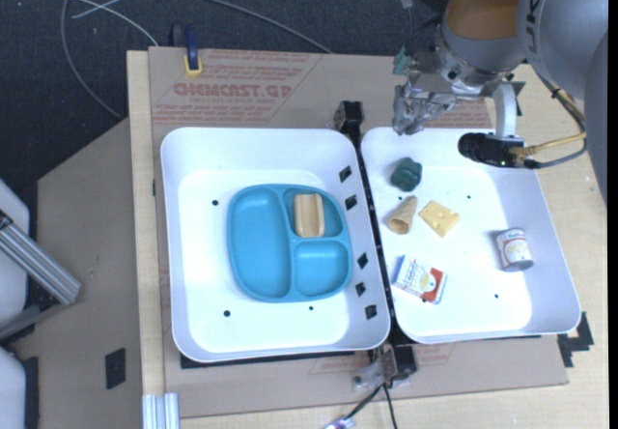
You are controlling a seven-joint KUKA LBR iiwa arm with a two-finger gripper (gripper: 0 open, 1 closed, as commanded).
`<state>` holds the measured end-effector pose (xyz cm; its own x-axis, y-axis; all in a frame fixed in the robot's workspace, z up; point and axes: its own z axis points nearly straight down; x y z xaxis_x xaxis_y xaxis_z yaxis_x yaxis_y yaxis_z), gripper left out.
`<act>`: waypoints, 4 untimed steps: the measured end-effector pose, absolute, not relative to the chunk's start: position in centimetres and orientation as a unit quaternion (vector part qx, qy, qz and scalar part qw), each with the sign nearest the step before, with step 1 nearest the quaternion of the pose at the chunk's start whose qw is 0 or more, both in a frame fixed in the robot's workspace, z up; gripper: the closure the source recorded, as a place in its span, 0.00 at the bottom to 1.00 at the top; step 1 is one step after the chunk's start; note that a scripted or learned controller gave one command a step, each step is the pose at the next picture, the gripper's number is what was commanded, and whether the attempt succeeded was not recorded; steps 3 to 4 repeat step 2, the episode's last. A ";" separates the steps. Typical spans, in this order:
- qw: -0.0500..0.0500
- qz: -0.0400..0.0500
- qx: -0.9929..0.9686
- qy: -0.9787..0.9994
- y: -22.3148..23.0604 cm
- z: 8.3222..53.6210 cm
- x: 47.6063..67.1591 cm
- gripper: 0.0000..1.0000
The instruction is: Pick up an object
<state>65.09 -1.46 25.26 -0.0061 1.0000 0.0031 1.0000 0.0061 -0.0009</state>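
Over the far left corner of the right bin [541,311] the arm [502,2] reaches down, its gripper [410,123] pointing at the bin's rim with nothing between its slightly parted fingers. Just nearer lies a green lump [407,173], then a cone [403,214] and cheese wedge [439,218].

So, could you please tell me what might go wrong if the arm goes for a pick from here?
1. The claw hangs over the right white bin's far rim, so a straight descent might strike it.
2. The dark green rounded lump, the tan cone and the yellow cheese wedge lie close together, so a grasp could knock a neighbour.
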 end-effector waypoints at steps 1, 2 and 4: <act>0.001 0.000 -0.705 -0.709 3.1 25.1 64.8 1.00; 0.003 0.001 -0.705 -0.709 8.1 22.7 64.1 1.00; 0.003 0.001 -0.705 -0.709 8.1 22.7 64.1 1.00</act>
